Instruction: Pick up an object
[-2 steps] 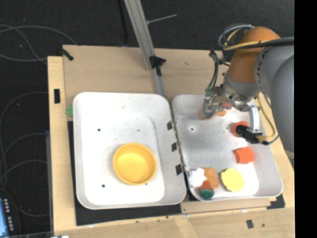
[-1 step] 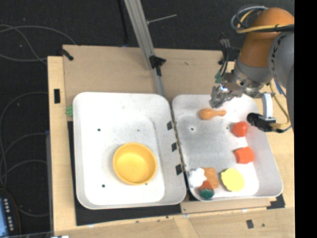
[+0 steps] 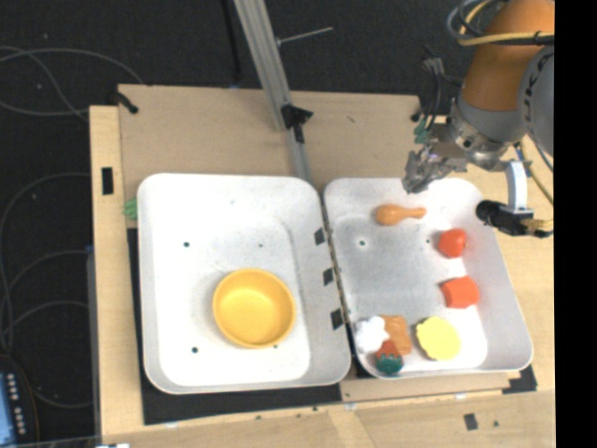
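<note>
White bins are sitting side by side while the gripper point(image 3: 422, 177) is hanging over the right one's far edge.

A yellow bowl point(image 3: 253, 307) is resting in the left bin point(image 3: 177, 203). In the right bin point(image 3: 499, 339) an orange pear-shaped piece point(image 3: 399, 215) is lying just below the gripper, apart from it; a white, orange and green cluster point(image 3: 384, 339), a yellow disc point(image 3: 437, 339) and two orange-red blocks point(image 3: 452, 243) point(image 3: 460, 292) are lying nearer. Whether anything is gripped: cannot tell.

Light: even, bright overhead
Glare: mild on white bins point(image 3: 233, 194)
Shadows: soft, faint
Focus: slightly soft, grainy
Surround: dark toward 9 o'clock
</note>
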`<state>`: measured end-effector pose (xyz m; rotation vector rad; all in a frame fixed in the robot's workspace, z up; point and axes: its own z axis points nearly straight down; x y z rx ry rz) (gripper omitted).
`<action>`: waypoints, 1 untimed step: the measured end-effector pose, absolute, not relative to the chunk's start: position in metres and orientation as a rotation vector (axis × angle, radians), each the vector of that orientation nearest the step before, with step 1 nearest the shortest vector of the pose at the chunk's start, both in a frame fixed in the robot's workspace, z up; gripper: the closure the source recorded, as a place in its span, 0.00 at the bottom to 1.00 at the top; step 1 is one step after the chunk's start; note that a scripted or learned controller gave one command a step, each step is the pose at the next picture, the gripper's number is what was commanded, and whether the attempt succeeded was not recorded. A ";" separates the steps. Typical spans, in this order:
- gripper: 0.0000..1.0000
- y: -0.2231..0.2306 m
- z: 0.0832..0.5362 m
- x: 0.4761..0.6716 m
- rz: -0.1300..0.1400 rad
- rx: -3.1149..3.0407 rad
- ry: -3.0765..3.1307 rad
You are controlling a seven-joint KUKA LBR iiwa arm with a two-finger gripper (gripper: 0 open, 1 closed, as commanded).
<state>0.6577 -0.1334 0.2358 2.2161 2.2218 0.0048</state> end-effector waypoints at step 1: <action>1.00 -0.083 0.246 0.655 0.004 2.213 2.229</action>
